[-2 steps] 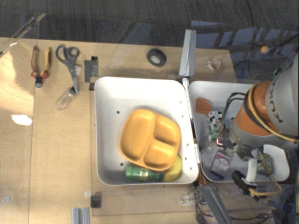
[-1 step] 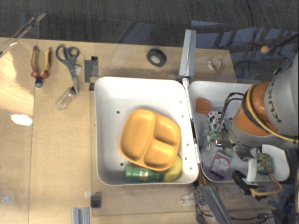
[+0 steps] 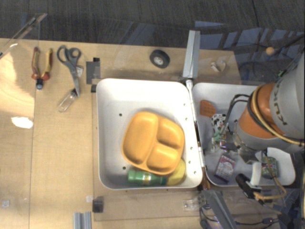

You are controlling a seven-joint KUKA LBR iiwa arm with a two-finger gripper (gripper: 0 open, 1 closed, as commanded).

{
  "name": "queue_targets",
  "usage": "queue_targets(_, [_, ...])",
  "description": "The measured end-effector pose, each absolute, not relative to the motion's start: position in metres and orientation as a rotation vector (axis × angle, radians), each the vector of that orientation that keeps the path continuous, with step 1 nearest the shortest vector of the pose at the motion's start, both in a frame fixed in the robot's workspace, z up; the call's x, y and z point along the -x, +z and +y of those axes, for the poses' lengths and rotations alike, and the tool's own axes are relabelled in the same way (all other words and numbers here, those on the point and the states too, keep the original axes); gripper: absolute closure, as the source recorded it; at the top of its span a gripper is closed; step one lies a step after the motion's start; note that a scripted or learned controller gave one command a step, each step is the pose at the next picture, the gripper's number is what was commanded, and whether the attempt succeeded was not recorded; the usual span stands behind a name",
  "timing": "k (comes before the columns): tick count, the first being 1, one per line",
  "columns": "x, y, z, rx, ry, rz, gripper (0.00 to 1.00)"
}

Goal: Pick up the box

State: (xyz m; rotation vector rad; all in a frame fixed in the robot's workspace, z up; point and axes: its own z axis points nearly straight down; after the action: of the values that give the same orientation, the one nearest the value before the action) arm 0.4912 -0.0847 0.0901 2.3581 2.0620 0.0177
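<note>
The small box [image 3: 225, 165] in the right bin [image 3: 209, 89] looks light, crushable — best pinched across its flat sides — while the claw's state cannot be told.

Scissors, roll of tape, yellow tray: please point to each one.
scissors [image 3: 71, 66], camera view, on the pivot near the handles.
roll of tape [image 3: 159, 58], camera view, on its dark ring.
yellow tray [image 3: 153, 141], camera view, on the central divider.
</note>
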Motion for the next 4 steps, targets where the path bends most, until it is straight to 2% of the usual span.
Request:
queue_targets(1, [-0.491, 0.09, -0.085, -2.343, 0.017, 2.078, 0.0])
queue_targets(2, [-0.488, 0.099, -0.091, -2.338, 0.004, 2.094, 0.0])
queue_targets(3, [-0.594, 0.089, -0.098, -2.405, 0.013, 2.003, 0.0])
queue_targets(4, [-0.548, 0.15, -0.115, -2.109, 0.006, 2.321, 0.0])
